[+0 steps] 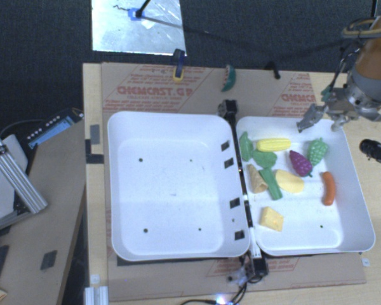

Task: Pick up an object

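I see the end effector (321,114) with fingers spread apart, holding nothing, above the right bin's (359,234) far edge. The arm reaches in from the right; just below the fingers lie a green strawberry (317,150) and a corn cob (274,145).

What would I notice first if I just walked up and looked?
Probably the bright toy food bunched in the right bin: yellow corn, a purple piece, an orange sausage and a cheese wedge. Next, the gripper hanging open over that bin's far edge, holding nothing. The left bin is plain white.
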